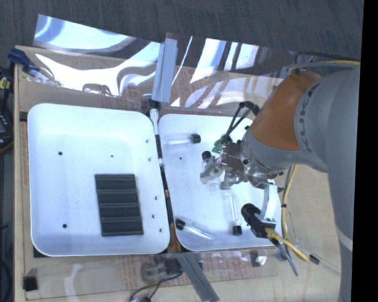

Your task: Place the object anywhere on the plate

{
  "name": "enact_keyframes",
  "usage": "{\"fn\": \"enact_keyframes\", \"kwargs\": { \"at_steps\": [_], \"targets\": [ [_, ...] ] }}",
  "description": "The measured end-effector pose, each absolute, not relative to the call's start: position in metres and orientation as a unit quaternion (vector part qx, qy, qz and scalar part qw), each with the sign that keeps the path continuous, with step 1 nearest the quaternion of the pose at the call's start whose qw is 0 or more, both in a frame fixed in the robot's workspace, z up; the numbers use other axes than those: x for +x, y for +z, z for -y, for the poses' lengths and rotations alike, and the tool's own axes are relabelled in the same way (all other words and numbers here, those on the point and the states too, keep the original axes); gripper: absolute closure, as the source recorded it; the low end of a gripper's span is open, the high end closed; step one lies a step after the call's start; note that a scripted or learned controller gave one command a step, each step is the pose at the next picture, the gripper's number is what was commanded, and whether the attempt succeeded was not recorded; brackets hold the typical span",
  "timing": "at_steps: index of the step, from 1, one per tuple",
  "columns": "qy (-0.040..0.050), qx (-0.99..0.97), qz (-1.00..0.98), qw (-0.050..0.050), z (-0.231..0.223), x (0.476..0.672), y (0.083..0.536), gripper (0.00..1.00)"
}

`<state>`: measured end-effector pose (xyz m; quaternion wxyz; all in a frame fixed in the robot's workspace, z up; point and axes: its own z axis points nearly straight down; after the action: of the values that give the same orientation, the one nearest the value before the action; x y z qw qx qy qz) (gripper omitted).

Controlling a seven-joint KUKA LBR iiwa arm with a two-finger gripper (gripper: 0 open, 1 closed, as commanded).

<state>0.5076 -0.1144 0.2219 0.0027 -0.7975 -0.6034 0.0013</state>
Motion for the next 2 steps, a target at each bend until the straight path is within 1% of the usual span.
{"fn": "enact_keyframes", "kwargs": {
  "at_steps": [1, 2],
  "targets": [
    [0.0017, -0.724, 0.690, 0.002, 0.032, 0.543, 0.196, 1.00],
    [0.0033, -0.808, 0.590, 0.003, -0.057, 0.484, 0.202, 1.00]
  ]
}}
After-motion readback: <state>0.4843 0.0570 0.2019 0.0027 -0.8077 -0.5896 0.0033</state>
